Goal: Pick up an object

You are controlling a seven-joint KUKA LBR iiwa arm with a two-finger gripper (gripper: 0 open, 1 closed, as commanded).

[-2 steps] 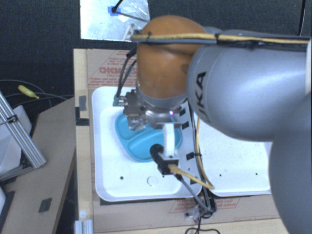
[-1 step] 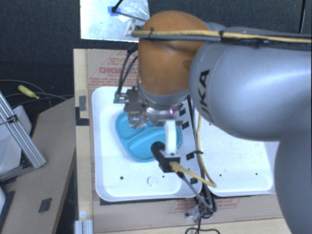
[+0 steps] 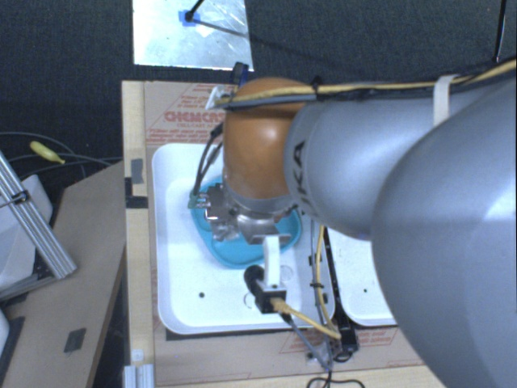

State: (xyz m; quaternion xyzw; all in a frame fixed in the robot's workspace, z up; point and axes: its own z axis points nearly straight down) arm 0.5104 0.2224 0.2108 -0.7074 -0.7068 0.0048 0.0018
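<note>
A blue, rounded, dish-like object lies in the middle of the left white bin. My gripper hangs straight over it, low in the bin, at or just above the blue object's top. The orange band and grey wrist cover the gripper's tip and much of the blue object, so contact between them cannot be made out. A small teal edge pokes out at the wrist's left side.
The right white bin is mostly hidden under the grey arm; a yellow cable runs along the divide between the bins. Cardboard lines the bench behind the bins. A wooden board and metal rails lie to the left, outside the bins.
</note>
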